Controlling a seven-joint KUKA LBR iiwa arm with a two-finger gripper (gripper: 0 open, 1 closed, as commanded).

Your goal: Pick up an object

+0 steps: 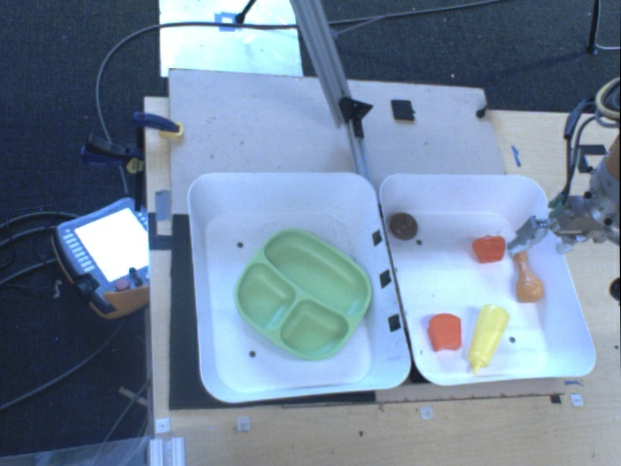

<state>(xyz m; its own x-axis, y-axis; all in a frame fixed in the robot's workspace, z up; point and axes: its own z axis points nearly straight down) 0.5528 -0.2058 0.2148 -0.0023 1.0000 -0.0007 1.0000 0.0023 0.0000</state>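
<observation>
The right bin (456,197) holds a brown round piece (403,225) at its upper left, an orange-red block (489,249), an orange pear-shaped toy (528,280), a red-orange cup-like piece (444,332) and a yellow bottle (488,336). My gripper (532,232) hangs at the bin's right rim, just above the pear-shaped toy and right of the orange-red block. I see nothing between its fingers.
The left bin (213,212) holds a green divided plate (305,293). A slanted metal pole (325,47) crosses the back board. A handheld pendant (105,255) lies off the bench at the left, with cables on the floor.
</observation>
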